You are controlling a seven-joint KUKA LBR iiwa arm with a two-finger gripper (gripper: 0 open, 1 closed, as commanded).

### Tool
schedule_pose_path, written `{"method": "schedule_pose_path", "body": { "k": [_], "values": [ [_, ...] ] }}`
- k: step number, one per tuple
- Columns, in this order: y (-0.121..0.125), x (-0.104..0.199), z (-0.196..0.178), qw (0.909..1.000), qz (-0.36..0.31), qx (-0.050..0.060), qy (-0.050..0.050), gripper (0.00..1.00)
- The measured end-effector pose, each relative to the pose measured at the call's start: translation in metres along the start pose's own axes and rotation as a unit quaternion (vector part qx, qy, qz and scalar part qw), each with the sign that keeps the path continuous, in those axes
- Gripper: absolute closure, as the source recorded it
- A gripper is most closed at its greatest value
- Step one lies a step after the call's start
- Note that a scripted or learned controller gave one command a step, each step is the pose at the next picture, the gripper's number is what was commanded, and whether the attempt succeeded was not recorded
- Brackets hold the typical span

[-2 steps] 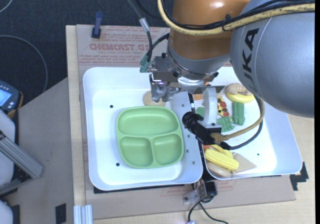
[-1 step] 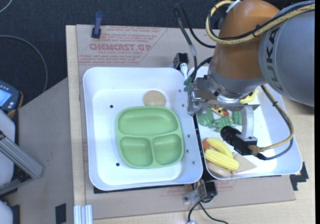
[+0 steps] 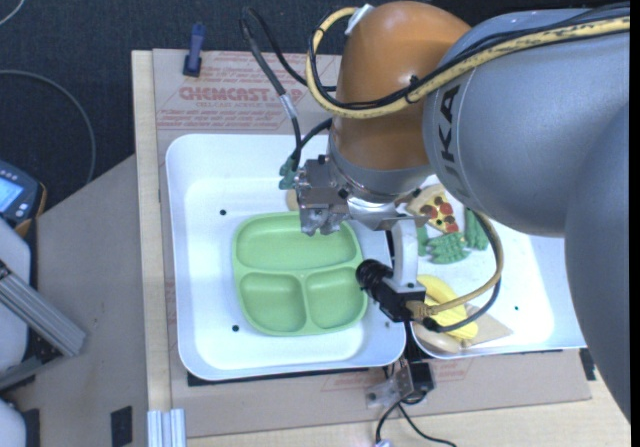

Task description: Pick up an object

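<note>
A light green divided plate (image 3: 298,278) lies in the left white bin (image 3: 200,235), towards its near right. My gripper (image 3: 318,218) hangs from the orange wrist over the plate's far edge, its tip at or just above the rim of the large far compartment. In the right bin (image 3: 545,285), partly hidden by the arm, lie a toy pizza slice (image 3: 438,208), a green leafy toy (image 3: 448,248) and a yellow banana (image 3: 447,305).
The big grey arm covers most of the right bin and the far right of the bench. A black cable clamp (image 3: 385,292) hangs over the wall between the bins. A blue clip (image 3: 193,48) sits on the cardboard sheet behind the left bin.
</note>
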State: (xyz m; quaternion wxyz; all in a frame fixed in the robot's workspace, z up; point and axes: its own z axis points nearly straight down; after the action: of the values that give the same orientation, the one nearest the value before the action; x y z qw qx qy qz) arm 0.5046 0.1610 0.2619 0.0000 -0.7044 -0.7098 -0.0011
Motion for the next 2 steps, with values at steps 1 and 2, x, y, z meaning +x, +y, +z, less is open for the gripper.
{"method": "schedule_pose_path", "body": {
  "k": [1, 2],
  "values": [
    [0.032, 0.057, 0.003, 1.0, 0.001, -0.001, 0.0, 1.0],
    [0.093, 0.028, -0.156, 0.9999, 0.004, -0.011, 0.001, 1.0]
  ]
}}
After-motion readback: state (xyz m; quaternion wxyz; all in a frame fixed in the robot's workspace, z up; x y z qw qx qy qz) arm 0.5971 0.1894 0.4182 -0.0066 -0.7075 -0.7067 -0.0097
